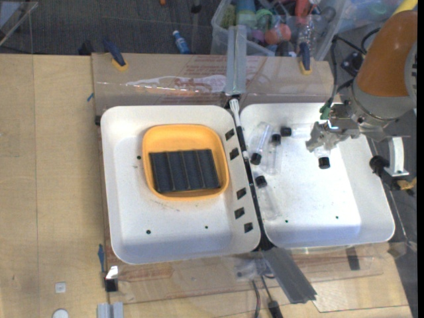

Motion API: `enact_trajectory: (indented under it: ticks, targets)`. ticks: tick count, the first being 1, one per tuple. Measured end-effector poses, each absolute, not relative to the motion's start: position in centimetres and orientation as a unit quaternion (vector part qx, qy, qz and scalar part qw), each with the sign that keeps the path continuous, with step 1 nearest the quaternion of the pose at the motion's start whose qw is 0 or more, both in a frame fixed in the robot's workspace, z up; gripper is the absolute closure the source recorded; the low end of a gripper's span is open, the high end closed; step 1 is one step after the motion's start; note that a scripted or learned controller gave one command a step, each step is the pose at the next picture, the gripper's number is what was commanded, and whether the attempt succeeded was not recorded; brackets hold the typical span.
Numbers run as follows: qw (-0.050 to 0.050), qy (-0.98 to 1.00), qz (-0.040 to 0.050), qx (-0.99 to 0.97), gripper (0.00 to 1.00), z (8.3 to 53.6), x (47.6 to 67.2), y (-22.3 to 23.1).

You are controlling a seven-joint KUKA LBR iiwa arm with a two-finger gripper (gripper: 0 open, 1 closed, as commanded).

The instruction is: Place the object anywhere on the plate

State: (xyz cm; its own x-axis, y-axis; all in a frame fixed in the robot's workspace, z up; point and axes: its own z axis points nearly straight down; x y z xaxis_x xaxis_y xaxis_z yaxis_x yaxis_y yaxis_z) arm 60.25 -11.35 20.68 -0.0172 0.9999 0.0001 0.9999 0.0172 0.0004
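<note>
1. Left bin (126, 197): one shallow white tray with rounded corners. It holds one plate.
2. Plate (184, 136): one, orange-yellow, squarish with rounded corners, lying in the upper middle of the left bin.
3. Dark ridged block (184, 171): one, flat and rectangular with lengthwise grooves, lying inside the plate and covering most of its floor.
4. Right bin (331, 211): one shallow white tray, set edge to edge with the left bin along a dark central seam.
5. Clear plastic piece (261, 140): one, near the upper left of the right bin; its outline is faint against the white.
6. Small black pieces in the right bin, four counted: one at (285, 132) beside the clear piece, one at (255, 158) close to the seam, one at (260, 181) lower along the seam, and one at (324, 163) just below the gripper.
7. Gripper (324, 138): one, on the grey arm with the orange band (391, 52), positioned over the upper right part of the right bin. Whether its fingers are spread or closed cannot be told at this size, and no object can be made out between them.
8. Clear storage tub (285, 12): one, behind the bins, filled with mixed coloured items too jumbled to count.
</note>
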Motion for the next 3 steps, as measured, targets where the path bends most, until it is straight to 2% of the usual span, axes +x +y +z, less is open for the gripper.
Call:
enact_trajectory:
  ticks: [1,2,3]
  targets:
    - [0.001,0.741,0.0005,0.672,1.00,19.6,64.1,-10.0]
    - [0.001,0.810,0.0010,0.586,1.00,19.4,66.7,-7.6]
    - [0.002,0.870,0.0014,0.492,1.00,21.1,66.8,-3.0]
